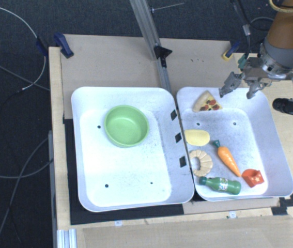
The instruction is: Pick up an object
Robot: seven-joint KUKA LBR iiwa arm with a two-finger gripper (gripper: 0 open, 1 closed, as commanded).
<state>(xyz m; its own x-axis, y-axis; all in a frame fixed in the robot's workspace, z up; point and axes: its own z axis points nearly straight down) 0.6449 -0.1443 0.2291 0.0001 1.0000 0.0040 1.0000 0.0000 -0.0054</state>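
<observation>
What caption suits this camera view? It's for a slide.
Open hand hovers above the right bin's far edge, near a pizza slice; a green bowl sits in the left bin.

The claw (237, 88) hangs over the far rim of the right bin (271, 138), its two fingers spread apart with nothing between them. Just to its left, inside that bin, lies a pizza slice (206, 102). Nearer the camera from the claw sit a yellow potato-like lump (196, 137), a carrot (228, 159), a ring-shaped biscuit (201, 161), a green bottle (220, 185) lying on its side, and a small red piece (252, 177), perhaps a pepper. Far to the claw's left, a green bowl (126, 125) stands in the left bin (84, 154).
</observation>
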